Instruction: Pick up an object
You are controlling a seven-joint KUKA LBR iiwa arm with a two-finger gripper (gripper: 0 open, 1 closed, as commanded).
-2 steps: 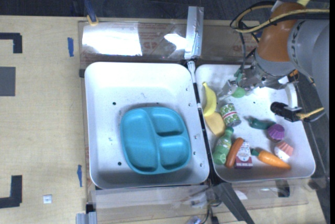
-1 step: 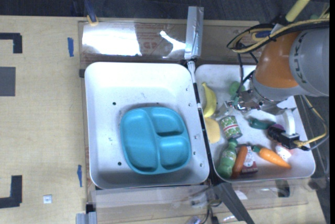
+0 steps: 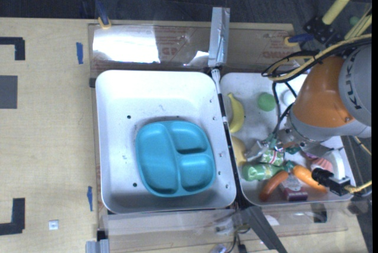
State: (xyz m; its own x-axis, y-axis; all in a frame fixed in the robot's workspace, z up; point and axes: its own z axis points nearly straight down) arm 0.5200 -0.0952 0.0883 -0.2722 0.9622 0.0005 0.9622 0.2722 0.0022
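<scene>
The right bin (image 3: 251, 85) holds a heap of small things. A yellow banana (image 3: 236, 111) lies by its left wall and a green round piece (image 3: 266, 101) sits near the back. At the front lie a crumpled green and white packet (image 3: 270, 156), a green piece (image 3: 255, 173), a brown sausage (image 3: 273, 183), an orange carrot (image 3: 307, 175) and a dark red block (image 3: 293, 191). My gripper (image 3: 283, 142) reaches down from the orange-banded wrist (image 3: 322, 98), right over the packet. The wrist hides much of it.
The left bin (image 3: 112, 98) carries a blue divided plate (image 3: 175, 156) in its middle. A metal divider (image 3: 219, 39) stands between the bins at the back. Yellow cables (image 3: 307, 57) arc over the right bin's back edge.
</scene>
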